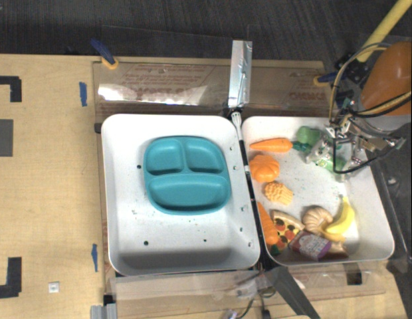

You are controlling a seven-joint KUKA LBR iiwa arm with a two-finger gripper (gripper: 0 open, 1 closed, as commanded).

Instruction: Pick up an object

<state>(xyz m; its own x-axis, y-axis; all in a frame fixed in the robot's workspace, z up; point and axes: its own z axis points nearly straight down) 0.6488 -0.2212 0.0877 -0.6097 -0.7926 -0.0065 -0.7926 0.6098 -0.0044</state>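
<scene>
Hand (340,153) hovering at right white bin's (382,208) back-right corner; closest target is green plastic vegetable (307,137), sitting just left; finger state unclear, can't tell if grasping.

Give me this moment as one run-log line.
arm: over right bin far end | pincer: low beside green toy, grasp unconfirmed | banana, carrot: lying in bin | teal divided plate: left bin

Two bins (119,135) (382,238), one teal plate (186,175), one carrot (272,145), one banana (342,221), one pizza slice (286,223).
</scene>
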